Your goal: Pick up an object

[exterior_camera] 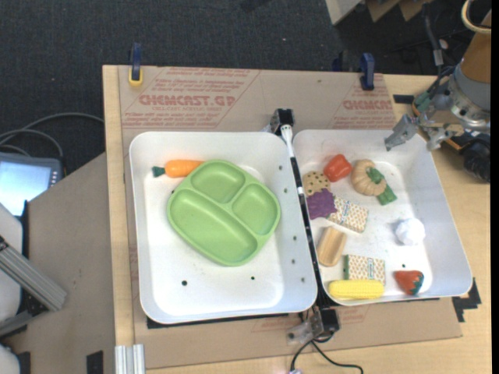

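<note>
At the upper right of the frame, the gripper (407, 133) hovers over the right bin's (444, 232) top edge, its fingers spread and holding nothing. Toy foods lie below it: a red pepper (337, 167), a corn cob (357, 289).

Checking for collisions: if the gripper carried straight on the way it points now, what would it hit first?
Probably the right bin's bare floor near its top edge; the gripper points down-left, toward the red pepper beyond. Depth is unclear.
</note>
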